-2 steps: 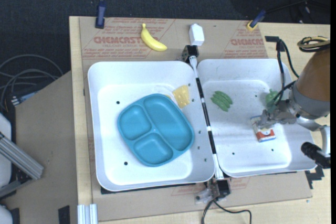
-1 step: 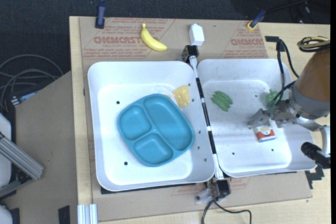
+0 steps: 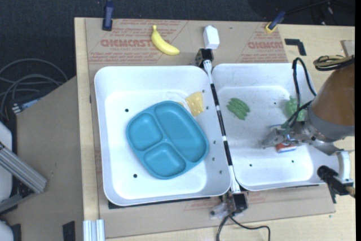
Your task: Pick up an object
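Observation:
My gripper (image 3: 284, 140) is low in the right bin (image 3: 254, 175), near its right side, with the grey arm and its orange band (image 3: 338, 100) coming in from the right. A small red and blue object (image 3: 285, 147) lies right beneath the gripper tip; whether it is gripped is unclear. A green leafy object (image 3: 238, 108) rests in the upper left of the same bin, apart from the gripper. Another green piece (image 3: 291, 105) sits by the arm's cable, partly hidden.
The left bin (image 3: 113, 178) holds a blue divided plate (image 3: 166, 139) and a pale yellow piece (image 3: 195, 103) at its upper right. On the bench behind the bins lie a banana (image 3: 163, 43) and a white block (image 3: 211, 36). A black cable (image 3: 299, 73) loops above the arm.

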Action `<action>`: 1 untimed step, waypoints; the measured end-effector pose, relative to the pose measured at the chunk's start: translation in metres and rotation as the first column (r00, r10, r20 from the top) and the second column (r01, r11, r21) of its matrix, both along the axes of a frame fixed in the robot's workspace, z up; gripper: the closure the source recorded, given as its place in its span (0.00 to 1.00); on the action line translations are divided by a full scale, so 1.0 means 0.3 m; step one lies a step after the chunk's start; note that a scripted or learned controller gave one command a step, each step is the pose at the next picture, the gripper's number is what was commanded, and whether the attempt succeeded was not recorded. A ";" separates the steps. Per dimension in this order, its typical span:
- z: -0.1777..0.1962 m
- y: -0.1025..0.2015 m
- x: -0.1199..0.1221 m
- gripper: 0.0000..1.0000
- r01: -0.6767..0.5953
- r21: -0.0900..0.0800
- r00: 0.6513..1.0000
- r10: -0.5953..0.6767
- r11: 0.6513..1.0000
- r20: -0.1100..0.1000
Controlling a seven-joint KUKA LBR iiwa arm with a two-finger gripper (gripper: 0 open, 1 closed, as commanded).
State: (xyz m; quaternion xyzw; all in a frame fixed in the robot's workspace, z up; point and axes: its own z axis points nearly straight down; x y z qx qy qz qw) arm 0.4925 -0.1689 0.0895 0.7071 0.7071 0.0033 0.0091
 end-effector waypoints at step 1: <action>0.036 -0.008 0.001 1.00 0.003 -0.005 1.000 -0.003 1.000 0.004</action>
